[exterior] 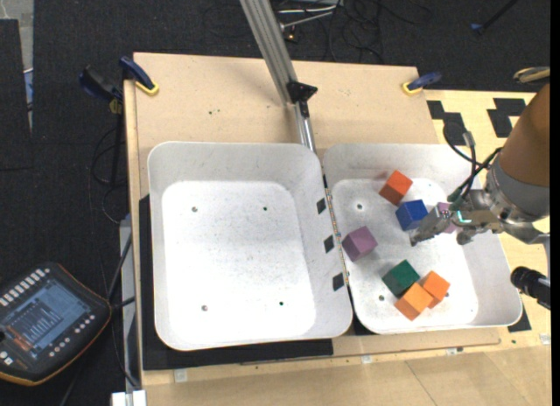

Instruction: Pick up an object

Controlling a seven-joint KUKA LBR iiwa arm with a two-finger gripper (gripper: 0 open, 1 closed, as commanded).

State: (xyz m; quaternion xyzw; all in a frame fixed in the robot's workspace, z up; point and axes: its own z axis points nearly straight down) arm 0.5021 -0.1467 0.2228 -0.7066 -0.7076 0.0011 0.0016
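Gripper (430,227) is hovering low beside the blue cube (411,213), nothing visibly held. Finger state: cannot tell. Pick not yet done.

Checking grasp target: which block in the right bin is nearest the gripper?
The blue block: it sits right beside the gripper, at its left. The orange block, purple block and green block lie farther off.

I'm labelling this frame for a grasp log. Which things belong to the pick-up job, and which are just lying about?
Job: tool; blue cube; purple cube; green cube; orange cubes; right bin.
Lying about: left bin; clamps; handheld controller.
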